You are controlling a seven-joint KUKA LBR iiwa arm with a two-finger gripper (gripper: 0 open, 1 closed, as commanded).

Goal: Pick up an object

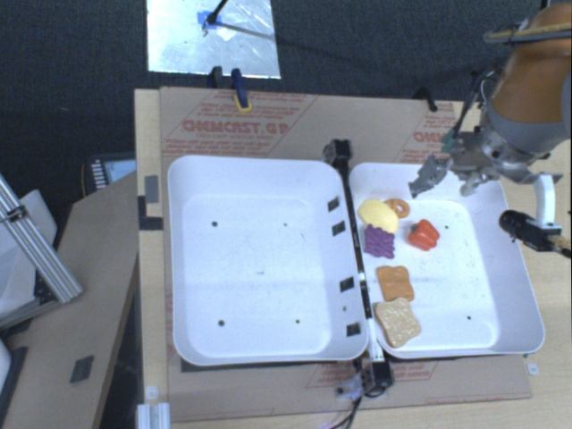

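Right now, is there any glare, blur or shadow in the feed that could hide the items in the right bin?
Camera view: bright glare on the foil sheet behind the bench, away from the bins; the hand and arm look slightly soft; the right bin is evenly lit with faint shadows, so the red pepper and toast read clearly.

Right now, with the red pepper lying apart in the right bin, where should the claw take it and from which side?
Take the red pepper across its rounded body, coming straight down from above. It lies low on the floor of the right bin, with bare space all around, so fingers can likely pass on both sides. The claw hangs above the bin's far edge, up and to the right of it.
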